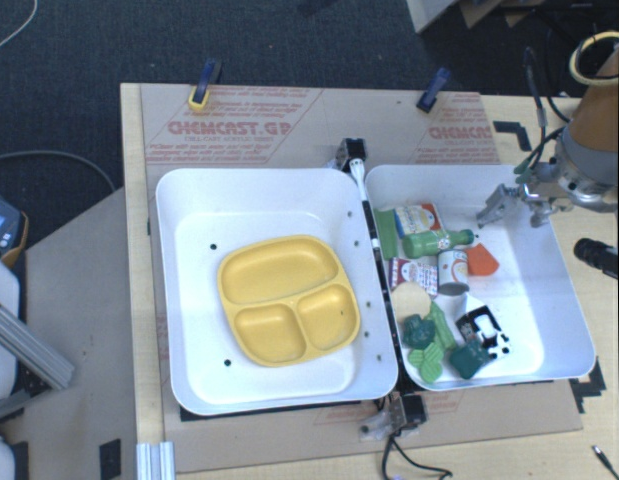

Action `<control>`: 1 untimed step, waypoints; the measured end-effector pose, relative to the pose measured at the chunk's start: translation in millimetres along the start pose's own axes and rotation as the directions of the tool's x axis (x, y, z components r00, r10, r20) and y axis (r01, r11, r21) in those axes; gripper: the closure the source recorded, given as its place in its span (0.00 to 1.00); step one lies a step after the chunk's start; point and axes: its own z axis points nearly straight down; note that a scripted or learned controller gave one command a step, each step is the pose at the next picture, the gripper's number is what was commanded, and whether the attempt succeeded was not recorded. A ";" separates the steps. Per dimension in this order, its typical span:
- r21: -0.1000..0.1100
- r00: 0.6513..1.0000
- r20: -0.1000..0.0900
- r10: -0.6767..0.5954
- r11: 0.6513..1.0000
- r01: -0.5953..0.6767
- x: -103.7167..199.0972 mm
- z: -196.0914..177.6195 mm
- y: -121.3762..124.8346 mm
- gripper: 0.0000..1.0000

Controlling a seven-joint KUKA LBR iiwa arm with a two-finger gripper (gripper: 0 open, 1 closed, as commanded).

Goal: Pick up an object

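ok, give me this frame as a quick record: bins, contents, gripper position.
left bin: holds a yellow divided tray, three compartments, nothing in them
right bin: pile of small items along its left side
items: green bottle, orange piece, small can, green toys, black-and-white object
gripper: above the upper right part of the right bin, apart from the pile
held: nothing visibly between the fingers
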 end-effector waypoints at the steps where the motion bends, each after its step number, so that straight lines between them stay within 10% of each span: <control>1: -0.009 1.000 -0.001 0.001 1.000 -0.001 -0.8 55.1 -5.8 0.00</control>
